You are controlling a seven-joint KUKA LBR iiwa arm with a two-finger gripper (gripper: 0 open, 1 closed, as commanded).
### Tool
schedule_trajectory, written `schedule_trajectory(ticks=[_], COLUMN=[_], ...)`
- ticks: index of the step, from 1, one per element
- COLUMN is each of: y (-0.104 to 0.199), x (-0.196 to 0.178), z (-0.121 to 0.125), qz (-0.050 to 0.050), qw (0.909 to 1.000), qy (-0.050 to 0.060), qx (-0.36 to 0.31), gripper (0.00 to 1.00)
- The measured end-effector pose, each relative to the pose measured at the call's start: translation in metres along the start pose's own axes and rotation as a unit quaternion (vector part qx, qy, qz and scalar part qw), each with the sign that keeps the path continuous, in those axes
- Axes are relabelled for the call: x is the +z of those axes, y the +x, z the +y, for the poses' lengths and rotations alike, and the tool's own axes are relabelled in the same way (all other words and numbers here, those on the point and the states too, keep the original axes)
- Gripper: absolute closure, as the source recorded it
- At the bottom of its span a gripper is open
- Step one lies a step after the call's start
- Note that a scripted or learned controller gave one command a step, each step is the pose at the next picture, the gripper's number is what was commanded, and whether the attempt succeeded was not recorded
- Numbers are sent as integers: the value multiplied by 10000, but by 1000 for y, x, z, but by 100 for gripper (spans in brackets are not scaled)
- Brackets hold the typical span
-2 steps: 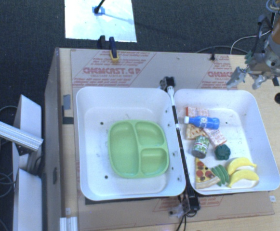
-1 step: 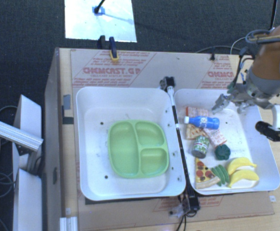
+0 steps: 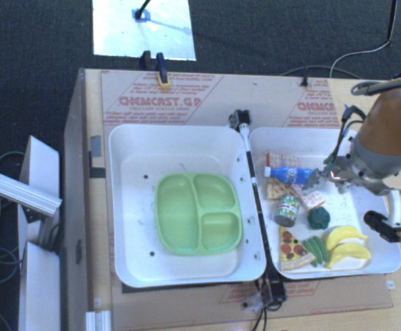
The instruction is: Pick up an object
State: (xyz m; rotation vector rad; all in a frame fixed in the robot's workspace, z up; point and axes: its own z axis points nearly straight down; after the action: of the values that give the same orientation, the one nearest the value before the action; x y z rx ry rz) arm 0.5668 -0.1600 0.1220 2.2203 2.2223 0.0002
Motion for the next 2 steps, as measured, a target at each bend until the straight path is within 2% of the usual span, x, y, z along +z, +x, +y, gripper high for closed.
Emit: schedule_trajectory(ticks=[1,2], y=[34,18], x=[38,38], z=[-51,-64], qz=[2,2], qw=[10000,10000], qy=[-2,-1], qx=[2,2], gripper=[0,0])
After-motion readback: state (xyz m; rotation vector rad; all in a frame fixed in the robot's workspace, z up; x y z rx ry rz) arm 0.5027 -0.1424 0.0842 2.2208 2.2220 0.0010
